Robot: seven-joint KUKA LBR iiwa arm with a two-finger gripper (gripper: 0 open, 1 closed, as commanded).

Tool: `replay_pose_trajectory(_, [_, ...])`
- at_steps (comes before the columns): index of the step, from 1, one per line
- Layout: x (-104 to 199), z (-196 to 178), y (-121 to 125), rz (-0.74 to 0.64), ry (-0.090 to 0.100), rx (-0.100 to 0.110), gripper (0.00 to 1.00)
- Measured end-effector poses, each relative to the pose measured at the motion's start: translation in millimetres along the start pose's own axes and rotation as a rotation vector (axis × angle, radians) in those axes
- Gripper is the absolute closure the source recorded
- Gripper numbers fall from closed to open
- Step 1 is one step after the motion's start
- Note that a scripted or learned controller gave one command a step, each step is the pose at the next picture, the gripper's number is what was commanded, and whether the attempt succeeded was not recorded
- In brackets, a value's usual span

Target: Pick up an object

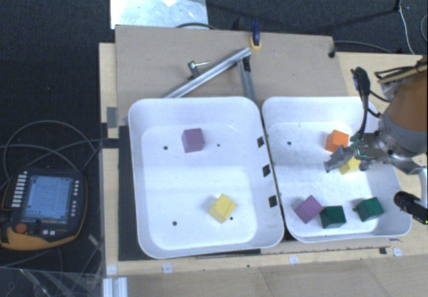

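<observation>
gripper [342,160] sits low over yellow cube [350,166], finger spread unreadable; it should centre on it, clear of orange cube [337,140].

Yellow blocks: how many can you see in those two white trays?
2. One yellow block lies in the left bin, toward its near right. A second yellow block lies in the right bin, at the gripper, partly covered. The arm could hide others.

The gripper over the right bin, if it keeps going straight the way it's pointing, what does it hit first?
Most likely the small yellow block right under the gripper, just below the orange block. Height is hard to judge from this slanted view, so it could instead meet the right bin floor beside it.
</observation>
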State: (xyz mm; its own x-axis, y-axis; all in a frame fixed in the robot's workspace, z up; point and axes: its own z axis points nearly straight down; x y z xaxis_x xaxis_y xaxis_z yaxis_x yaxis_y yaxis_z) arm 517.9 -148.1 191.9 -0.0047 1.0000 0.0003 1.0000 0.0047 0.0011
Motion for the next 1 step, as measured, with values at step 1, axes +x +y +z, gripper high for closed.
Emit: replay_pose_trajectory(1, [-0.1,-0.2,0.1,0.002,0.000,-0.001,0.00])
